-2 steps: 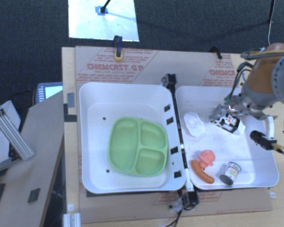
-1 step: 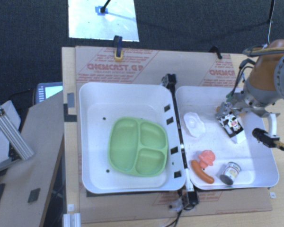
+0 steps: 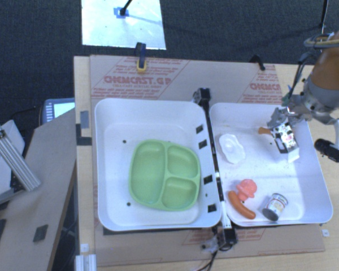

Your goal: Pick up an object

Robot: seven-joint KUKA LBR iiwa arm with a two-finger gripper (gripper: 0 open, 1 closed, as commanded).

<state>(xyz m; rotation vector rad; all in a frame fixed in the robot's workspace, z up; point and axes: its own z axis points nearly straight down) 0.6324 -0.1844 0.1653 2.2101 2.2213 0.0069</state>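
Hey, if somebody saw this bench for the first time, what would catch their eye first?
Probably the pale green divided plate, lying in the left bin. Next, the gripper, hanging over the far right part of the right bin. Near that bin's front edge cluster a sausage, a pink toy and a small can.

Even, bright overhead light, cool cast. Both white bins (image 3: pixel 152 113) near overexposed, walls washed out. Metal sheet (image 3: pixel 123 16) at upper left of frame glares. Shadows soft, short. Overall image slightly soft, grainy; dark carpet at top noisy. Arm (image 3: pixel 330 66) at right edge mildly blurred.
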